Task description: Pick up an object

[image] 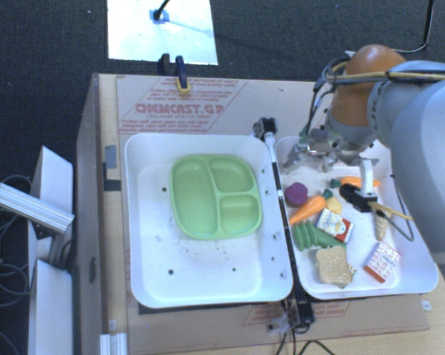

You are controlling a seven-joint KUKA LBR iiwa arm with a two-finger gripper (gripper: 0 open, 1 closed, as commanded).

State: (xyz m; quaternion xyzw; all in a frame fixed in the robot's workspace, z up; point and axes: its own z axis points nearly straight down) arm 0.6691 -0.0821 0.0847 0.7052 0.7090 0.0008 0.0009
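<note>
The gripper [305,154] is seen over the far left part of the right bin [422,272]; whether it is open or closed cannot be told. Below it, a purple ball [296,193], carrot [309,208], green pod [313,236] and bread [333,265] are scattered. A green tray [214,197] is set in the left bin [145,272].

Two shallow white bins sit side by side on the surface: the left bin [145,272] carries a green divided plastic plate [215,197] near its middle. The right bin [422,272] holds the toy food: a purple ball [296,194] far left, an orange carrot [309,208] just right of it, a slice of toast [333,265] nearest the front, and a small red-and-white carton [382,262] right of the toast.
</note>
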